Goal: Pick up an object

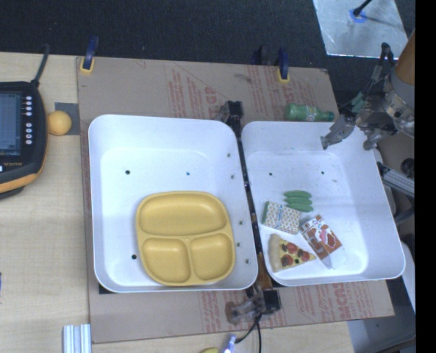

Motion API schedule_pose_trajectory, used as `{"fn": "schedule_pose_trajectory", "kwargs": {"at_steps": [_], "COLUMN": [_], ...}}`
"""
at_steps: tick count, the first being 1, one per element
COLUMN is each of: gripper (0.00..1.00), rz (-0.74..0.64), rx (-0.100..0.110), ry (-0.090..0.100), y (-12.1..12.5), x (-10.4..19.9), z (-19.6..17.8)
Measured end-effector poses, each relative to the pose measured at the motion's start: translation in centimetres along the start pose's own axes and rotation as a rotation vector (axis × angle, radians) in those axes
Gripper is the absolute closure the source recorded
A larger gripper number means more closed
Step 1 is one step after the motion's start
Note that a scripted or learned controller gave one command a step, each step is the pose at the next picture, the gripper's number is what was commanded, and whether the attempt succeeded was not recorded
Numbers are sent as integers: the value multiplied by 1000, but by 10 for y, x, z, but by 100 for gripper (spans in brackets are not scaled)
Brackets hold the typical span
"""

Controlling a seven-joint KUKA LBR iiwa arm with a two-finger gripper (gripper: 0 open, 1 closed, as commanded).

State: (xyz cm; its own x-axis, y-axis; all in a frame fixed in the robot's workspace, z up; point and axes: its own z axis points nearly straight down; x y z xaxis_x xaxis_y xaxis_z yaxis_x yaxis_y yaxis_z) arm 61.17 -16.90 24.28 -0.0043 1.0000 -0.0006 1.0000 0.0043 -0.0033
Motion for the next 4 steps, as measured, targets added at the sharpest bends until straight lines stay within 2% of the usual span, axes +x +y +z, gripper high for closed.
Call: {"fn": "schedule_pose_trajectory", "kwargs": {"at_steps": [1,2,3,4], "gripper": [0,0,100,100], "rz": [-1,1,-3,-3], "rx": [3,1,2,-2], "ry": [0,0,-2,1], "y": [-19,-46,-46,-63], "x": [42,57,56,134], "z": [94,152,141,50]}}
